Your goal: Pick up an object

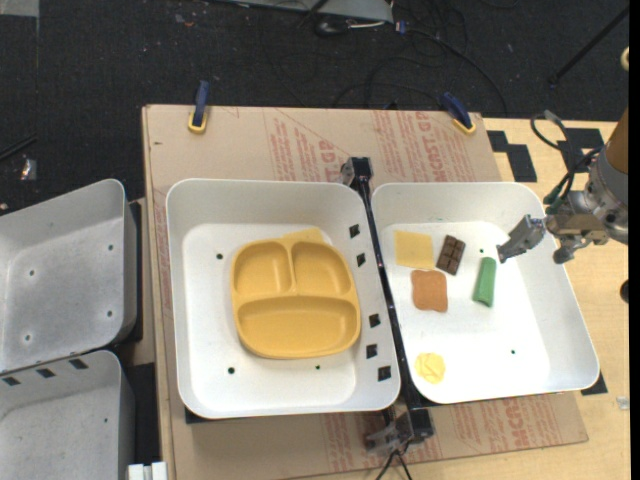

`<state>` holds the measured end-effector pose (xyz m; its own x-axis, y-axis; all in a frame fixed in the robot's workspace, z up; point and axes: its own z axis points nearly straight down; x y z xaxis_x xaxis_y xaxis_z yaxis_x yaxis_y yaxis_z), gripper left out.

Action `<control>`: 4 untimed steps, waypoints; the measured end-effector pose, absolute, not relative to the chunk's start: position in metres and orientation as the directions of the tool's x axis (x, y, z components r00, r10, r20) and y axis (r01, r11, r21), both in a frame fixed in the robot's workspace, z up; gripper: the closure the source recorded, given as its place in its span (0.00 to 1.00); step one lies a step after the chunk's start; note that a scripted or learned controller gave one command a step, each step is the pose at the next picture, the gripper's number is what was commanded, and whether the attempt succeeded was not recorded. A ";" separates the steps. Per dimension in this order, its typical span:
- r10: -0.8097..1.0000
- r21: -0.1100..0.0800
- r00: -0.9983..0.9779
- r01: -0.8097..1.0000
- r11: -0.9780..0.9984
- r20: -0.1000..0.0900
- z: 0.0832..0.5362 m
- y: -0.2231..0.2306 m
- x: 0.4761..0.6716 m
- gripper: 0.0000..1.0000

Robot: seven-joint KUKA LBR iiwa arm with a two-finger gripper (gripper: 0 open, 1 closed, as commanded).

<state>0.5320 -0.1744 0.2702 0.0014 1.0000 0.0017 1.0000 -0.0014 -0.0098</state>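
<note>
The right bin (560, 298) holds several small items: a pale yellow square slice (413, 248), a dark brown chocolate bar (452, 255), a green stick (485, 281), an orange-brown toast piece (430, 290) and a small yellow lump (430, 368) near the front. My gripper (543, 244) hangs over the bin's far right side, just right of the green stick. Its fingers are spread open, and I see nothing between them.
A yellow compartment tray (296, 298) lies in the left bin (190, 268). A black divider (378, 288) runs between the two bins. Clamps hold the cardboard base at the back. Grey panels (60, 268) lie off the bench's left side.
</note>
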 end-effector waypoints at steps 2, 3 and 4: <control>1.000 -0.004 0.002 1.000 -0.002 0.000 0.227 -0.182 0.535 0.00; 1.000 -0.007 0.001 1.000 -0.001 0.002 0.163 -0.178 0.533 0.00; 1.000 -0.005 0.001 1.000 -0.001 0.001 0.116 -0.179 0.525 0.00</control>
